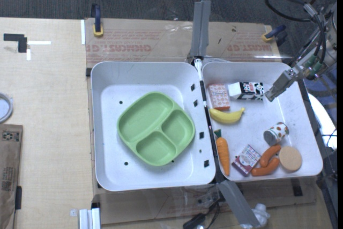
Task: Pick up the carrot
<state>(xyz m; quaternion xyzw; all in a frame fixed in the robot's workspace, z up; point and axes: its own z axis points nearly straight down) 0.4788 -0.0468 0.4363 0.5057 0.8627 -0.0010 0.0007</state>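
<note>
The carrot (pixel 222 155) is seen lying against the left wall of the right bin (pixel 310 120), its long axis running front to back, well apart from the gripper (pixel 271 96), which hovers empty near the milk carton (pixel 246 90), its opening impossible to tell.

Robotics lab: taped bench (pixel 43 88), clamped white bins (pixel 102 115), toy food, cables (pixel 284 5)

Just one fixed camera up above the bench (pixel 43 88), looking down at a slant, far enough back to fit both white bins (pixel 99 131) side by side.
</note>
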